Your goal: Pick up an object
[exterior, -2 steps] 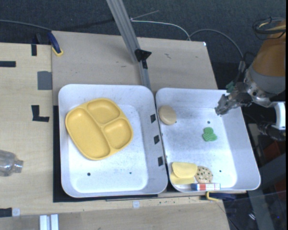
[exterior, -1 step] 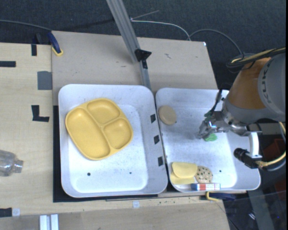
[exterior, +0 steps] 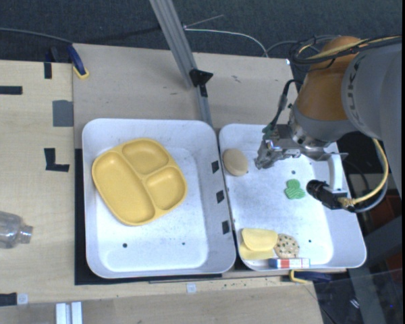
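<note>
Overhead, gripper [exterior: 264, 158] hovers low in right bin [exterior: 344, 238], just beside tan lump [exterior: 235, 162]; jaw state unclear, nothing seen held. Green piece [exterior: 295, 190] mid-bin. Yellow block [exterior: 258, 241], cookie [exterior: 286, 246] at near wall. Yellow tray [exterior: 139, 179] in left bin [exterior: 148, 248].

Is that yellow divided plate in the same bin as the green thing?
No, the yellow plate lies in the left bin; the green piece lies in the right bin.

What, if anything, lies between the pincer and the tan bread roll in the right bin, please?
Nothing visible does. The pincer hovers just right of the tan bread roll, with bare bin floor between them. The green piece and the cookie lie farther toward the bin's near side.
</note>
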Controlling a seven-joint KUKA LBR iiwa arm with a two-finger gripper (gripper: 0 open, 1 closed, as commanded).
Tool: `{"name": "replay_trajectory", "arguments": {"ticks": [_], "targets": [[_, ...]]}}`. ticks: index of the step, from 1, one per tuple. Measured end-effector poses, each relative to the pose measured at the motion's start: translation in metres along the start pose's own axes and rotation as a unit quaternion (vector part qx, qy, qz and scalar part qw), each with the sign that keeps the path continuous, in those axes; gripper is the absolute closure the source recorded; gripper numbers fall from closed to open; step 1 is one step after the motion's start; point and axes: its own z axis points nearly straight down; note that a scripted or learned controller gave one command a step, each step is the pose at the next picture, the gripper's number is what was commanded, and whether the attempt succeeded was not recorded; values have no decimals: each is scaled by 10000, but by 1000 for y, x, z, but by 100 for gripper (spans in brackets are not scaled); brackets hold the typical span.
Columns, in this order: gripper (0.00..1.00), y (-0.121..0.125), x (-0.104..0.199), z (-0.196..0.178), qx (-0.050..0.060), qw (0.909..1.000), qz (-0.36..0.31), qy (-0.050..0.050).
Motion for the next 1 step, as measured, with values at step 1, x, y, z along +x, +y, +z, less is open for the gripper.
{"name": "replay_trajectory", "arguments": {"ticks": [1], "targets": [[100, -26, 1, 4, 53, 10000, 53, -16]]}}
